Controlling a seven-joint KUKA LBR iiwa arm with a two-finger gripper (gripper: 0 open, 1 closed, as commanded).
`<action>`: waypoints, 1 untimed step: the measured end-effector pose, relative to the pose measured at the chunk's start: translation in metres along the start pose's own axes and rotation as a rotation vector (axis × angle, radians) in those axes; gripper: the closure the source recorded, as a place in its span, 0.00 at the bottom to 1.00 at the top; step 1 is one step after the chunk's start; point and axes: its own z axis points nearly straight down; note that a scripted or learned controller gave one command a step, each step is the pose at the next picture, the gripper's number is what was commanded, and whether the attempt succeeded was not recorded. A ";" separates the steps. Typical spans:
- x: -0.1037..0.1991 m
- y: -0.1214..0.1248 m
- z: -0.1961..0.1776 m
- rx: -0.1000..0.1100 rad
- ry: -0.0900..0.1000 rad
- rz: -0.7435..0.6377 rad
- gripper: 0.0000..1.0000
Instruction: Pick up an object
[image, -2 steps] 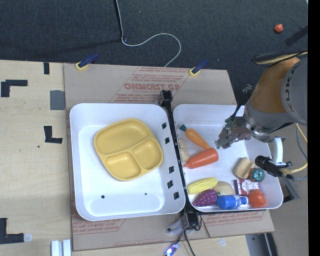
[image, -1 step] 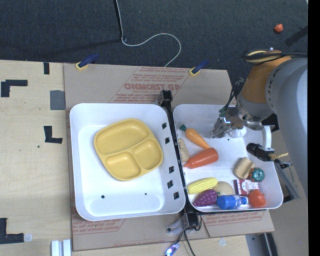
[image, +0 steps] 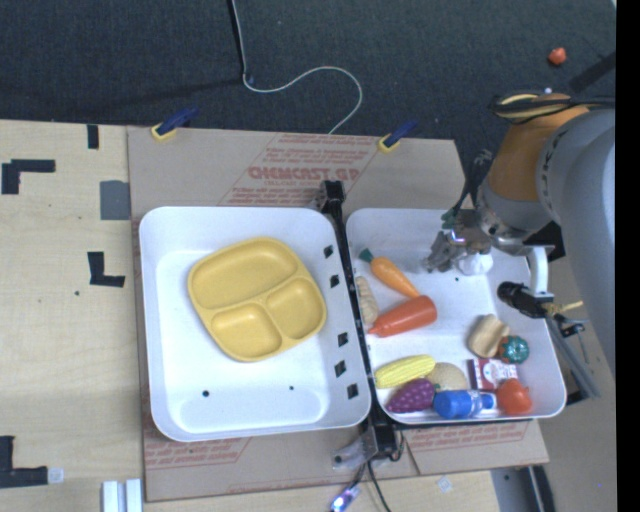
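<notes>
Gripper (image: 452, 252) is hovering low over the back of the right bin (image: 420, 222), can't tell what state it's in, nothing visibly held. Closest grab looks like the small carrot (image: 392, 276), just left and slightly toward the front of it, lying diagonal with the green stem end pointing back-left, tip toward front-right.

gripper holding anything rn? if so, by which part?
Nothing visible in it. The gripper sits over bare floor at the far end of the right bin, apart from the small carrot and the other toy food nearer the camera.
</notes>
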 end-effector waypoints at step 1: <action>0.000 0.000 -0.010 0.001 -0.001 -0.001 1.00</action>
